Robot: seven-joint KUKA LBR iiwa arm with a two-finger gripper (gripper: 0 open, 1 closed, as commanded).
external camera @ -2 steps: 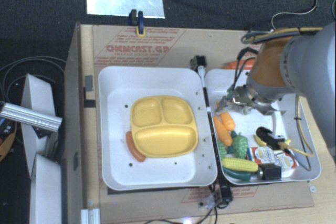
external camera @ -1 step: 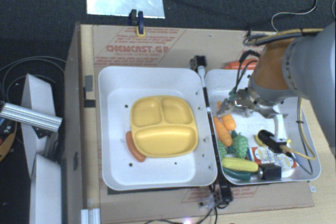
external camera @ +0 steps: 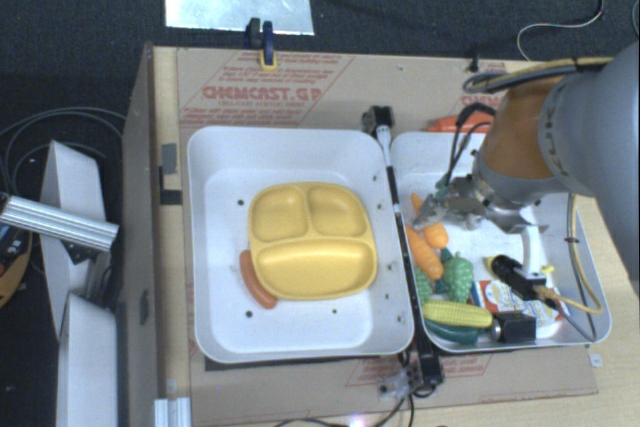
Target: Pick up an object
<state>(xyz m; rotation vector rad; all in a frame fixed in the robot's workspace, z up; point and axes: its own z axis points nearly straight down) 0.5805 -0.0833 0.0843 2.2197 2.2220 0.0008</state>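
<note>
Camera view is looking down on the surface [external camera: 165, 245], where two white bins are sitting side by side. In the left bin [external camera: 215, 245] a yellow divided plate [external camera: 310, 240] is lying near the middle, and a reddish sausage [external camera: 255, 283] is poking out from under its lower left edge. In the right bin [external camera: 590, 285] a heap of toy food is crowding the lower left part: an orange carrot [external camera: 428, 255], a green vegetable piece [external camera: 457, 275] just beside it, and a yellow corn cob [external camera: 458, 316] along the bottom wall. The grey arm [external camera: 580, 130] is reaching in from the right, and its end effector [external camera: 445, 205] is hanging just above the carrot; whether it is open or closed I cannot tell.
</note>
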